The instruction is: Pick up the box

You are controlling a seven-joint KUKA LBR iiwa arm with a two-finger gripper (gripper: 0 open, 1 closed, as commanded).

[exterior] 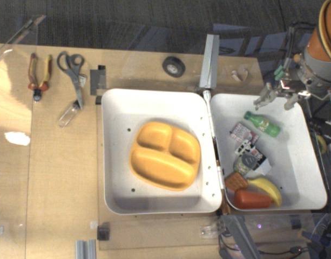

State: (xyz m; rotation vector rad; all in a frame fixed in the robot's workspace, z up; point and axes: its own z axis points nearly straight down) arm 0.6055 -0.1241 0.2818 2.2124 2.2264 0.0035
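Small flat printed cardboard box [243, 133], pink and white with dark markings, lies in the middle of the right shallow white bin [308, 161], tilted diagonally. Just below it, a round dark tin with a grey lid [250, 159] sitting on a dark packet. Green plastic bottle [262, 124] on its side just above-right of the box, close but apart. Lower in the same bin: brown waffle-like piece [236, 181], yellow banana [267, 188], red pepper-like item [252, 199], bunched together at the front corner. Two-finger gripper [277, 95] hangs over the bin's back edge, well above the box, fingers spread wide, nothing between them. Left white bin [116, 144] holds a big yellow moulded lump [165, 154]. On the wooden bench: scissors [73, 72], red-handled pliers [39, 74], black tape roll [174, 66].
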